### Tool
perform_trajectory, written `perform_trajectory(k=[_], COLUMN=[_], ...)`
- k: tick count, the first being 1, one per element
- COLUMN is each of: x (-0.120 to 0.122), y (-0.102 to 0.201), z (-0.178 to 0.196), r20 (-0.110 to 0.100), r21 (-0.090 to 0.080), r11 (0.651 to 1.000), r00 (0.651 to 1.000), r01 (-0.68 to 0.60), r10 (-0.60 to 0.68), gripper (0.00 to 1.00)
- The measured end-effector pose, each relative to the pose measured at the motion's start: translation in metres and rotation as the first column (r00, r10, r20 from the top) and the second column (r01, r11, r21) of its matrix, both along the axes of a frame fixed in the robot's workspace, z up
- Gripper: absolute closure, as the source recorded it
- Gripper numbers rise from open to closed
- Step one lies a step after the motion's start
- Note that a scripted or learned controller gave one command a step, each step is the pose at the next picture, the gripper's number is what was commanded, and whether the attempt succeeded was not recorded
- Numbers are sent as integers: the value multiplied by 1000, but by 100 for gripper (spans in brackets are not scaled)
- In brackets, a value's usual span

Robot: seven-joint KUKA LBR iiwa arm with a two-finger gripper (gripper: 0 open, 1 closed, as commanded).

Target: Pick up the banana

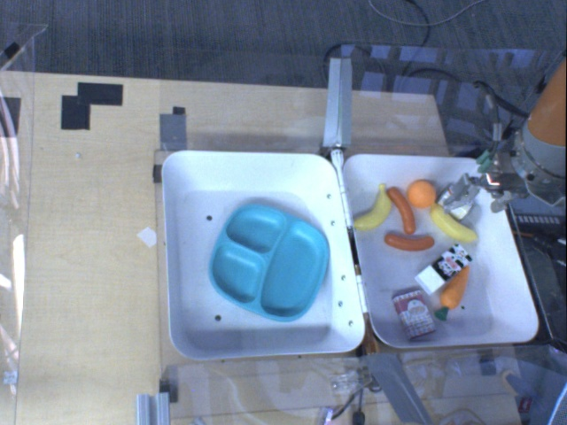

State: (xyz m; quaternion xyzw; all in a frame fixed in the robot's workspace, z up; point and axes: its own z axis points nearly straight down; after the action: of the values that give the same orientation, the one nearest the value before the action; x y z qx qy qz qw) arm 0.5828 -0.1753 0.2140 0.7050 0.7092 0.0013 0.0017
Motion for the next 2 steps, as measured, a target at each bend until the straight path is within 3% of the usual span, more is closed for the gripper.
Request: perform_trajectory(k=[1,2], x=[-17,-36], y=[28,67], z=[-5,25], r20=[2,2], r21=[-3,-2], r11=[908,975], r00=[908,975], r01=[-418,-222], r10=[418,222], gripper=[0,0])
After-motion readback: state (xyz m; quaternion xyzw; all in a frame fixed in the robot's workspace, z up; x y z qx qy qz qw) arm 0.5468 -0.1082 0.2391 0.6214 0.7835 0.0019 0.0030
